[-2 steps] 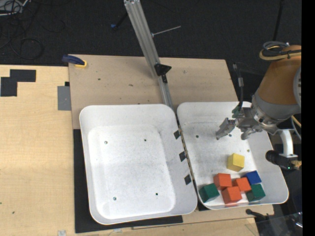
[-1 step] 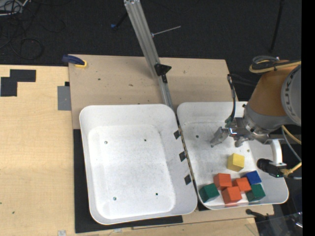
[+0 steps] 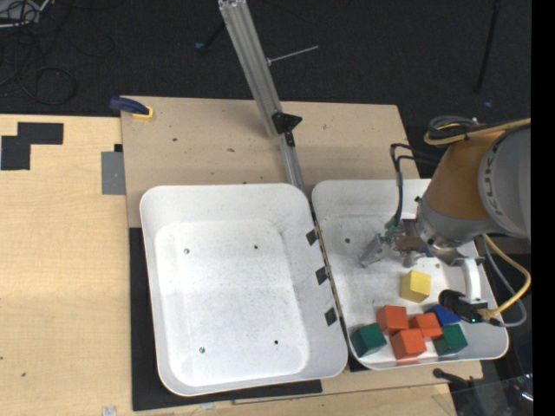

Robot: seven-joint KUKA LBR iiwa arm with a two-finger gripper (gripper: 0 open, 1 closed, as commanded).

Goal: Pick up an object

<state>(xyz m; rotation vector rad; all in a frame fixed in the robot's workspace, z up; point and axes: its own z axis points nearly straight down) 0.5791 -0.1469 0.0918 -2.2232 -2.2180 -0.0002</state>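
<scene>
Several small blocks clustered in the near right corner of the right bin (image 3: pixel 347 206): yellow block (image 3: pixel 417 285) standing a little apart from the rest, toward the far side; below it an orange block (image 3: pixel 392 317), two more orange blocks (image 3: pixel 427 323) (image 3: pixel 408 343), two green blocks (image 3: pixel 368 339) (image 3: pixel 451 340) and a blue block (image 3: pixel 447 314) partly hidden behind them. Most packed touching or nearly so, hard to separate cleanly; yellow block the freest target by that judgement.

End effector (image 3: pixel 381 251) low over the bin floor, just beyond and left of the yellow block, nothing between its tips. Grey prongs visible but blurred against the white floor, so spread or closed impossible to tell. Yellow block therefore lying toward the near right of the end effector, close but not touching; roughly cubic, so no long axis to align with. Probably a short shift toward the near right edge needed before any descent.

Left bin (image 3: pixel 173 215) alongside on the surface (image 3: pixel 208 137), well apart from the arm (image 3: pixel 477 189).
</scene>
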